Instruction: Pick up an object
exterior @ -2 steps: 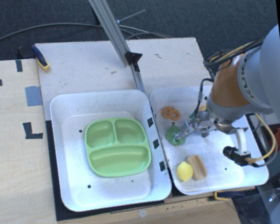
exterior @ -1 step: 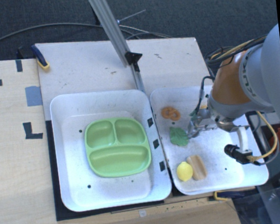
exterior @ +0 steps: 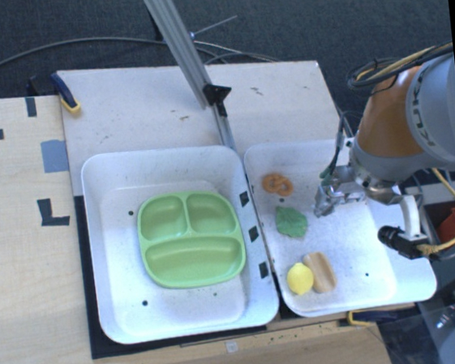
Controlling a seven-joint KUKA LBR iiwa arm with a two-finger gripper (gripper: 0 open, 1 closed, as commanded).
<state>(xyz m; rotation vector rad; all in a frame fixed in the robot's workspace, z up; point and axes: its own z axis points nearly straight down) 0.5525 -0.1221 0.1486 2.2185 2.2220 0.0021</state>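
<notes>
Metal fingers [exterior: 325,203] beside green leaf [exterior: 292,222], apart.

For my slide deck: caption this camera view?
Gripper hovers over right bin near green toy; green tray in left bin.

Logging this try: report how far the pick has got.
Done: the arm has reached into the right bin, and its tool hovers just right of the green item. In hand: nothing visible. Left: grasp and lift; the green item, pretzel, lemon and bread roll all lie on the bin floor.
</notes>
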